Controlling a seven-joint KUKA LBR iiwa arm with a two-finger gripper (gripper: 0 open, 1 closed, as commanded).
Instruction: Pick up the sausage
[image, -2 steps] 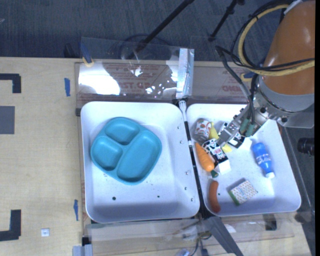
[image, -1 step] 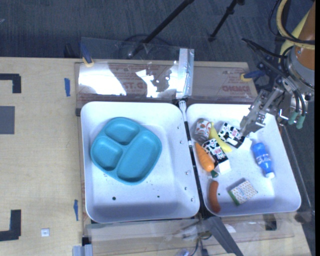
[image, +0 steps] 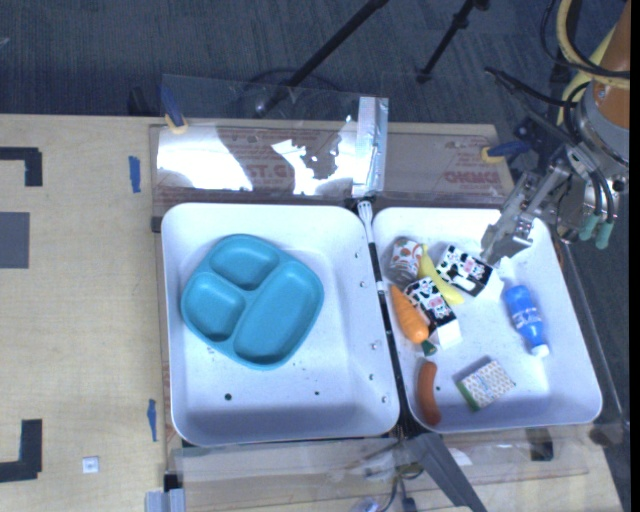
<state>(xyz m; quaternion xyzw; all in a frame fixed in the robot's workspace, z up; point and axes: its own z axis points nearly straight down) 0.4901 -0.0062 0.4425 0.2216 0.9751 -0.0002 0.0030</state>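
Note:
The sausage, a reddish-brown link, lies near the front left corner of the right bin, close to the wall between the bins. My gripper hangs over the back part of the right bin, well behind and to the right of the sausage. It is just right of a black-and-white cow-pattern carton. Nothing shows between its fingers.
In the right bin also lie a carrot, a banana, a second cow-pattern carton, a blue bottle, a small patterned box and a round brownish item. The left bin holds a blue divided plate.

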